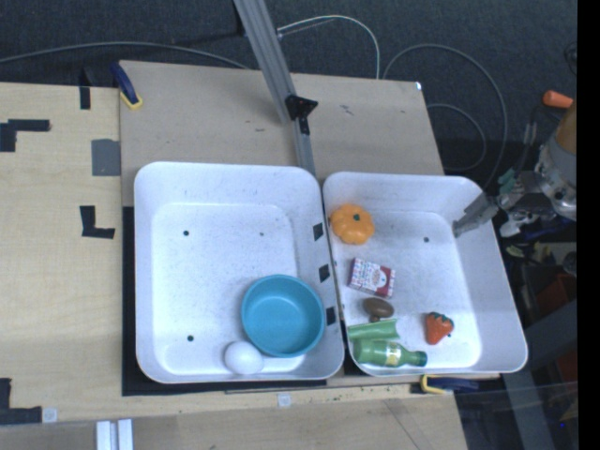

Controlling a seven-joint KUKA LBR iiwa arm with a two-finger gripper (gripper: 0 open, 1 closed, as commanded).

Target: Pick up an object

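Green bottle (388, 353) flat along right bin's (487, 251) near wall, neck rightward; pincer (472, 217) state unclear

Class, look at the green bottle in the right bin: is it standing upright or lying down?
Lying down. The green bottle rests lengthwise on the bin floor, neck pointing right.

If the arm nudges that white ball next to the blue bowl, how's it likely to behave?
The white ball looks round and smooth, so it would probably roll at a light touch. It rests against the blue bowl near the left bin's front wall, which may stop it quickly. Its smooth curve could slip from a pinch.
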